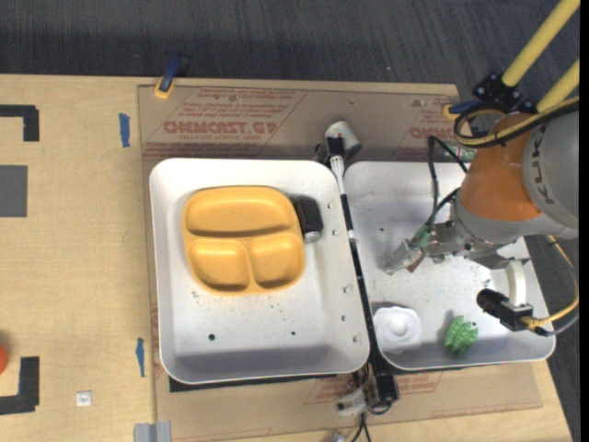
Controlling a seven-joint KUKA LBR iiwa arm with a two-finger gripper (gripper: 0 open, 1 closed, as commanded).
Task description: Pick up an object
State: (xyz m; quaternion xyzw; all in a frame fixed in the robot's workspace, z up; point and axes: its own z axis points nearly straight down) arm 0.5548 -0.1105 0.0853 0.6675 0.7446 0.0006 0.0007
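Presently: gripper (402,258) low in the right bin (368,187), finger state indiscernible. Green toy (459,333) and white bottle (398,328) lie apart, nearer the front.

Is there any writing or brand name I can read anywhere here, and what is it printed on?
"CHEMCAST GP", in red, on the brown board under the bins; partly blurred, so this is my best reading.
Smaller red lines around it: too blurred to read.
"KU", the start of a cut-off name, on the grey arm.
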